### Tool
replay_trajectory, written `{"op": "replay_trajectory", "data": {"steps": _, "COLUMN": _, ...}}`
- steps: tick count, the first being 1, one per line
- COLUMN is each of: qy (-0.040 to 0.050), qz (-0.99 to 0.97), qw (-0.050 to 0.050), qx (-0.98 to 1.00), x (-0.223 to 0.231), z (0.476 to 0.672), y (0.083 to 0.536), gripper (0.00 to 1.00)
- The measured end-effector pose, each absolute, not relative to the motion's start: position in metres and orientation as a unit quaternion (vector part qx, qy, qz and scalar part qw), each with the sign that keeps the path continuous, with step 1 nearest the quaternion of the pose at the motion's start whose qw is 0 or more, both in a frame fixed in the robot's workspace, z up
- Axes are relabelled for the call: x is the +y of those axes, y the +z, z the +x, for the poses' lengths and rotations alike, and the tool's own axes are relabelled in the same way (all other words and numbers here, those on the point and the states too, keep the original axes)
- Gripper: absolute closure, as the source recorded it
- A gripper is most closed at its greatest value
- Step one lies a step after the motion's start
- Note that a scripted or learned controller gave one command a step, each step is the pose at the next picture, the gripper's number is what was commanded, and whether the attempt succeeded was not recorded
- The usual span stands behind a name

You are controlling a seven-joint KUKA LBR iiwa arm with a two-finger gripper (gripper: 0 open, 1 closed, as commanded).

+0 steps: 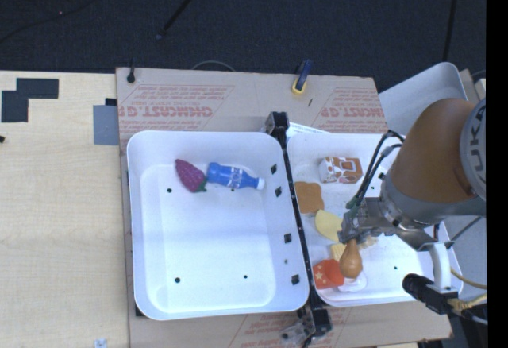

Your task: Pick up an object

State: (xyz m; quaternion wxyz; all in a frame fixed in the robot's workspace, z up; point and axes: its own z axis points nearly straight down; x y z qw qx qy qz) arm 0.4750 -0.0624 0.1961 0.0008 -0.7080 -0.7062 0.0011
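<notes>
Tool (pixel 359 233) low in right bin (pixel 413 284), over brown pear-shaped object (pixel 351 261) beside red item (pixel 328 273); finger state unclear, possibly touching object. Left bin (pixel 151 291): blue bottle (pixel 233 176) touching purple fruit (pixel 190 175).

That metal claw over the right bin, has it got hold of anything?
It cannot be told. The end effector sits low among the food toys, right above a brown pear-shaped piece, but no grip on it is visible.

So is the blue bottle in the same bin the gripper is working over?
No, the blue bottle lies in the left bin beside a purple fruit, while the gripper is over the right bin.
</notes>
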Motion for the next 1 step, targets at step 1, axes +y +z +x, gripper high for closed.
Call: {"op": "replay_trajectory", "data": {"steps": 1, "qy": -0.0009, "qz": -0.705, "qw": 0.0, "qx": -0.709, "x": -0.0144, "z": 0.4763, "y": 0.2312, "gripper": 1.0}}
